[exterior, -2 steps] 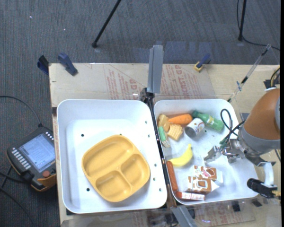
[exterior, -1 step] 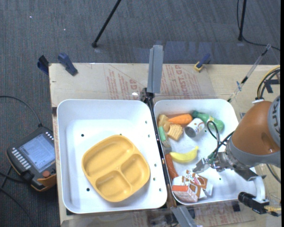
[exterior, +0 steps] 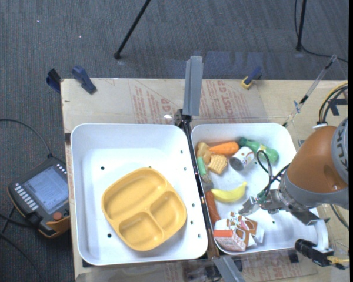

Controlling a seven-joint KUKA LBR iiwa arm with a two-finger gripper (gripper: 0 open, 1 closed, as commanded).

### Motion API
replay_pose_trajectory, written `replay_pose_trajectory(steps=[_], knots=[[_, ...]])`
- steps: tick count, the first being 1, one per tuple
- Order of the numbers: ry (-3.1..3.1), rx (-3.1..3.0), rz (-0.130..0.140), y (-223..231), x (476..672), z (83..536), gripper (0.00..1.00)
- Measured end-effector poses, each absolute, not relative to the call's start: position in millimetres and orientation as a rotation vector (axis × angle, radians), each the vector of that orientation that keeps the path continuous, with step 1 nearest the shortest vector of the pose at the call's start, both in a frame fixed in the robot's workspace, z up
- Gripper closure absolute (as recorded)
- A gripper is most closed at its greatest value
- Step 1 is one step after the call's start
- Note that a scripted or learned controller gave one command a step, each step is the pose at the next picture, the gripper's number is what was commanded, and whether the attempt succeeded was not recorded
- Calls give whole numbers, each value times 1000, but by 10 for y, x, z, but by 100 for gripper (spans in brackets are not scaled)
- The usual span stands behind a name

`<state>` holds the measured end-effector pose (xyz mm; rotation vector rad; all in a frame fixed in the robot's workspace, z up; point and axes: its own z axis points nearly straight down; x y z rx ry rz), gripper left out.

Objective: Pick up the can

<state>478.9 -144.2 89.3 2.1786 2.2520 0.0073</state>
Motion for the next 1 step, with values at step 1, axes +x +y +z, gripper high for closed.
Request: replay_pose_trajectory(steps=[1], knots=[[2370, 2059, 1, -1748, 4768, 877, 0]])
